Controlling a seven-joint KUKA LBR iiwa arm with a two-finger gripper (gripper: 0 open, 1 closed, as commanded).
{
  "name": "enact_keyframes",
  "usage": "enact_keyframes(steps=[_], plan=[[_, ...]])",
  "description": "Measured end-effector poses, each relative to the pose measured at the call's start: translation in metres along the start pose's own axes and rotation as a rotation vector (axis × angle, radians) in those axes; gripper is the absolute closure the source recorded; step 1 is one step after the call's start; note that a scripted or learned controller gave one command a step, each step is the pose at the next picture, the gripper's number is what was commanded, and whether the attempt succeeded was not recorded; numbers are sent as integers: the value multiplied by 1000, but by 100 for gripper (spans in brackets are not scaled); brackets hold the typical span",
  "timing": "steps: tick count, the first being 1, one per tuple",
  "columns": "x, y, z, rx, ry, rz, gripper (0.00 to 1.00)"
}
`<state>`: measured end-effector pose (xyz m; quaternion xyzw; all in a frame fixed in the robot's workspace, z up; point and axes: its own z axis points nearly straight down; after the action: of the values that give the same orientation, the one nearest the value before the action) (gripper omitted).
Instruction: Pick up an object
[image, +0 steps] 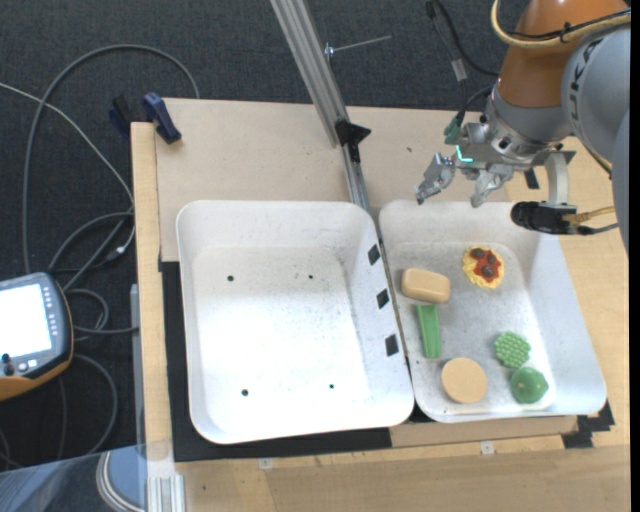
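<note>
Gripper (459, 184) hung over the right bin's (570, 300) 12 o'clock rim, fingers spread apart, holding nothing; tan bread roll (426, 285) sat toward 6.

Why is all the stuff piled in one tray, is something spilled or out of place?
Nothing stands out. The tan bun, green stick, pizza toy, round disc and two green pieces lie apart inside the right bin. The gripper hangs open above its far rim.

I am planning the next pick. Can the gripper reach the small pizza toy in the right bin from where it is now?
Probably yes. The gripper hangs open above the far rim of the right bin, and the pizza toy lies just below it, lying apart from the other toys, with nothing over it.
</note>
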<state>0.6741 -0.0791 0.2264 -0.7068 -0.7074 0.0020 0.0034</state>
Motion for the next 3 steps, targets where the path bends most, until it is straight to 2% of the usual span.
enact_keyframes(steps=[1,2,3], plan=[[0,1,-3,-5,-1,-1,0],[-5,-8,53,0,-1,2,0],[0,-5,98,0,-1,0,0]])
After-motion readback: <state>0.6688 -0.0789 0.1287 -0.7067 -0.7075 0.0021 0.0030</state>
